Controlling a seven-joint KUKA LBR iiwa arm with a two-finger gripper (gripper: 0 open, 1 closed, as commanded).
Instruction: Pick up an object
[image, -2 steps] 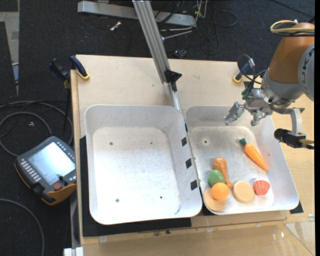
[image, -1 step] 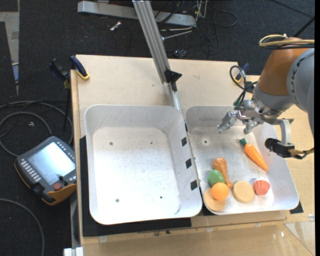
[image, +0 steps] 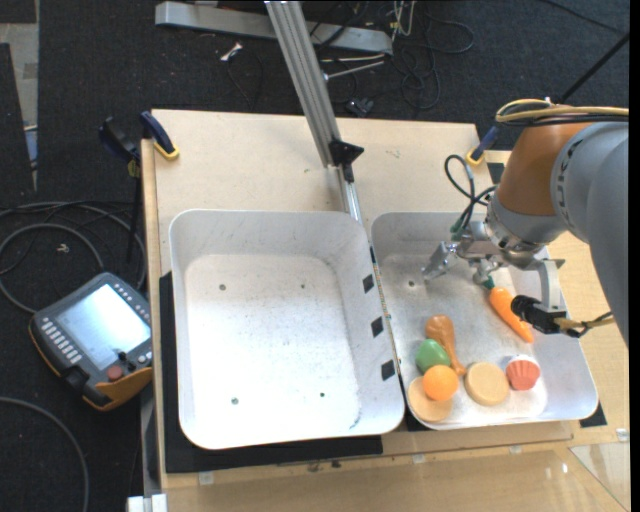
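Front edge of right bin (image: 575, 405): most of the stuff is bunched along here. Left to right there's an orange ball (image: 440, 383), a tan round disc (image: 487, 383), and a pinkish-red ridged thing (image: 522, 374) that looks kinda like a toy strawberry or cupcake, can't say which.

Just behind the ball: a green round piece (image: 431, 354), touching the ball as far as I can see, and a brownish drumstick-looking piece (image: 443, 335) leaning over it, pointing back into the bin.

Left bin (image: 200, 260): just white floor with some dark specks and scuffs.

Carrot (image: 509, 313): orange, lying at a slant on the right bin's floor, a bit further back and to the right of the others, well apart from the front row. Its lower end sits right by a black piece hanging off the arm.

Gripper (image: 440, 262): hanging low over the middle of the right bin, metal fingers aimed left-ish toward the divider. Nothing sits between the fingers. Open or closed, honestly can't tell from this angle.

Arm (image: 560, 180): grey with the orange band, comes in from the right over the bin's back corner, cables looping off it.

Off to the left on the floor: a teach pendant (image: 95, 340) with a lit screen.

Far back: a slanted metal bar (image: 310, 85) running up from between the bins, plus loose cables on the dark floor.
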